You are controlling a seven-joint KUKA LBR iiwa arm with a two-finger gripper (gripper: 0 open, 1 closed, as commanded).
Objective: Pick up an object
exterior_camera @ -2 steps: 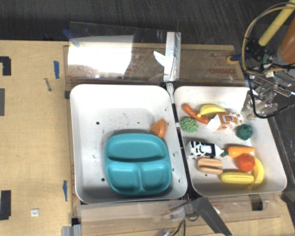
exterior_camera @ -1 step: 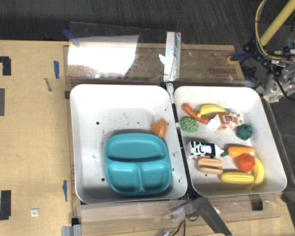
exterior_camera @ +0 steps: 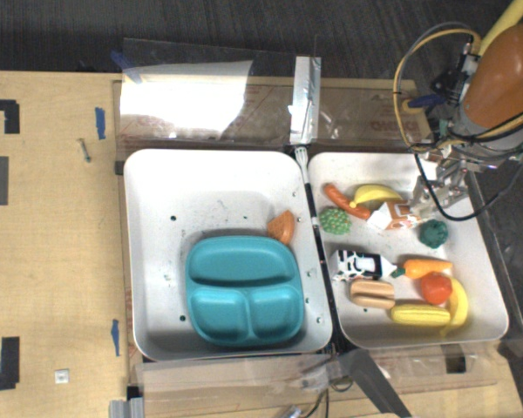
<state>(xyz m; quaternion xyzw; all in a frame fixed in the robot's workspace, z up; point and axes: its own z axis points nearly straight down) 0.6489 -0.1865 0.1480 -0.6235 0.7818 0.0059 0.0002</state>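
White bins: two shallow trays sit side by side on the desk, the left bin [exterior_camera: 148, 233] and the right bin [exterior_camera: 488, 312].
Progress: as I judge it, the pick is not yet done; nothing hangs from the arm, and every item lies in a bin.
Tool: the tool [exterior_camera: 443, 181] hovers over the far right corner of the right bin, below the orange band [exterior_camera: 499, 77]; whether it is released or clenched I cannot tell, as cables and glare blur it.
Left bin: a teal divided tray [exterior_camera: 244, 290] lies toward the near edge, and a small orange piece [exterior_camera: 281, 226] sits by the bin's right wall.
Right bin: a yellow banana [exterior_camera: 375, 195], a carrot [exterior_camera: 342, 200], a green broccoli-like piece [exterior_camera: 335, 221] and a dark green item [exterior_camera: 433, 232] lie toward the far edge.
Near edge: a black-and-white toy [exterior_camera: 357, 265], a hot dog [exterior_camera: 371, 293], a red tomato [exterior_camera: 436, 287] and a second banana [exterior_camera: 429, 315].
Likely target: the dark green item lies nearest the tool.
Left to do: descend, close, lift.
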